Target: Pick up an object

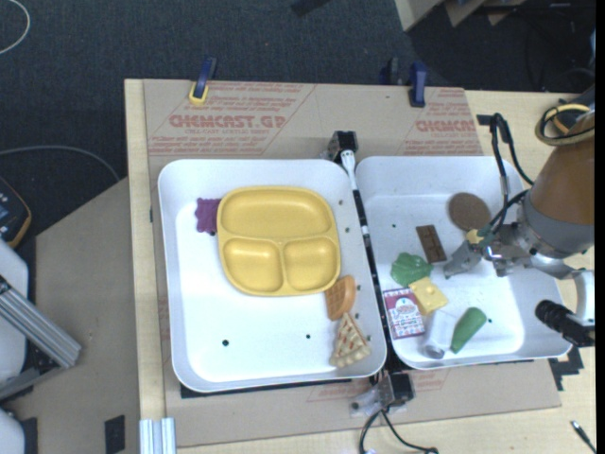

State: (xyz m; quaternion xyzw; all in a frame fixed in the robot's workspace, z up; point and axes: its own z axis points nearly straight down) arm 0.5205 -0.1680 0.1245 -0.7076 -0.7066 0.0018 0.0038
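Cardboard-topped surface is carrying both bins; over the right bin the claw is hovering, its grip state unreadable. Nearest is lying the brown bar, just left of the claw, long axis running up-down.

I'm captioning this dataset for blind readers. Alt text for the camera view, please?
A robot arm's gripper hovers in the right bin among small toy foods, near a green pepper. The left bin holds a yellow divided plate.

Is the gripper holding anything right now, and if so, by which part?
Nothing is visibly held. The gripper hangs over the right bin, between the brown chocolate bar and the yellow cheese piece, with no object seen between its tips.
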